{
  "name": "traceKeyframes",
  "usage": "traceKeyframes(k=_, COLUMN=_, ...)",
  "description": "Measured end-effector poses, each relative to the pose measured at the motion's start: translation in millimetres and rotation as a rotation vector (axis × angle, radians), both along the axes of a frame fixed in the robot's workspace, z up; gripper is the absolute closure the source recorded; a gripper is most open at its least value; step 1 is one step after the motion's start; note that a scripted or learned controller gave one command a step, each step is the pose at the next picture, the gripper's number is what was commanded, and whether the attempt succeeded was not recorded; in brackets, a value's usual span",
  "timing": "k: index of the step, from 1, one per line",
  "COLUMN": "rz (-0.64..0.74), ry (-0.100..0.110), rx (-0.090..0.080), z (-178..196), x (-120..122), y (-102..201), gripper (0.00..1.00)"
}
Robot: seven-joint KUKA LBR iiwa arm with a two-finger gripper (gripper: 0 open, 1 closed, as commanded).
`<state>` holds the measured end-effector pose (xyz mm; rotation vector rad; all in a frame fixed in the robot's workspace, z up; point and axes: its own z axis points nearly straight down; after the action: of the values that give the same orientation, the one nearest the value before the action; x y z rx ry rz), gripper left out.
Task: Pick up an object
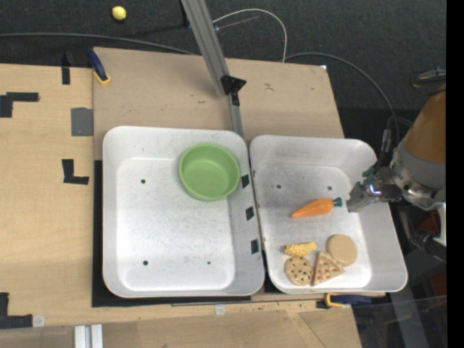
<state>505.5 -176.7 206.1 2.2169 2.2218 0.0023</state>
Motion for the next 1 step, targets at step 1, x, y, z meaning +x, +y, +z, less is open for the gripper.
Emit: traceKeyframes(k=1, rz=0.0, ry=0.003, rx=0.0, z=40.6, x=0.7, y=0.2, gripper=1.0)
